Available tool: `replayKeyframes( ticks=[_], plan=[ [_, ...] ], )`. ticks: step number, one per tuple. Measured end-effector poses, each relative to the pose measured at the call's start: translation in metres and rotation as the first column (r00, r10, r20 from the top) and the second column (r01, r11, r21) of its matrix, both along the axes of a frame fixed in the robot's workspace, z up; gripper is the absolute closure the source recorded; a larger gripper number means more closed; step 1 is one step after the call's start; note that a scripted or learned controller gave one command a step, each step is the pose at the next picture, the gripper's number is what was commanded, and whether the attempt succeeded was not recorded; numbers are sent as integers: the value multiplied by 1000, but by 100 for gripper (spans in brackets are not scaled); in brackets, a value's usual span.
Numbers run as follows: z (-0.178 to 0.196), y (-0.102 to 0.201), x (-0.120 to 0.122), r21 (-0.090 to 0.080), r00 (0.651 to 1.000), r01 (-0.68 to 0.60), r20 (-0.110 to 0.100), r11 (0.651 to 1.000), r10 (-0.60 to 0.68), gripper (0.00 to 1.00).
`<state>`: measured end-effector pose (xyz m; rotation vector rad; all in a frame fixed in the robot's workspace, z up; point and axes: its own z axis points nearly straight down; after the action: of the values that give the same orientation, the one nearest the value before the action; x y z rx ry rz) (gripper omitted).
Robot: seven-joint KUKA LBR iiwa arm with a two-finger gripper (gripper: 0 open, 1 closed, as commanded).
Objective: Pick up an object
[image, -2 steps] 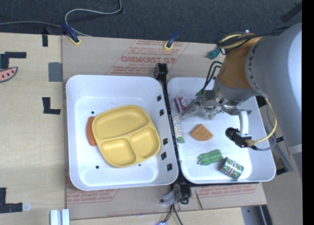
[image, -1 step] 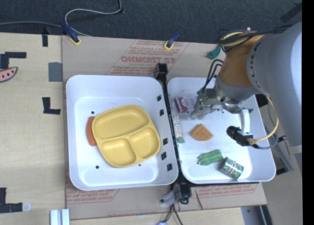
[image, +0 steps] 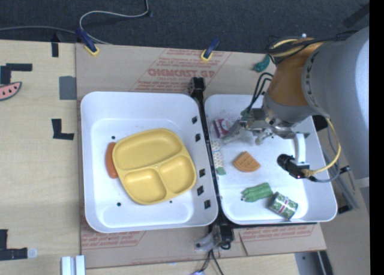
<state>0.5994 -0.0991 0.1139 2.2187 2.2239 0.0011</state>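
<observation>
Orange waffle piece [image: 246,162] lies mid-frame in the right bin [image: 324,205], just below and left of the gripper [image: 255,128], apart from it. Whether the gripper is parted or closed cannot be told; nothing is seen held in it. Lower down sit a green toy [image: 257,192] and a can [image: 282,204]. At the bin's left wall lies a wrapper [image: 221,127]. A yellow tray [image: 154,165] occupies the left bin [image: 96,111].

Red print on the cardboard sheet [image: 174,72] is too blurred to read.
</observation>
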Motion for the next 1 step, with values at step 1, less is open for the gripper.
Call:
replayKeyframes(
  ticks=[1],
  plan=[
    [-28, 1, -10, -2, 1000, 1, 2, 1000, -1, 0]
  ],
)
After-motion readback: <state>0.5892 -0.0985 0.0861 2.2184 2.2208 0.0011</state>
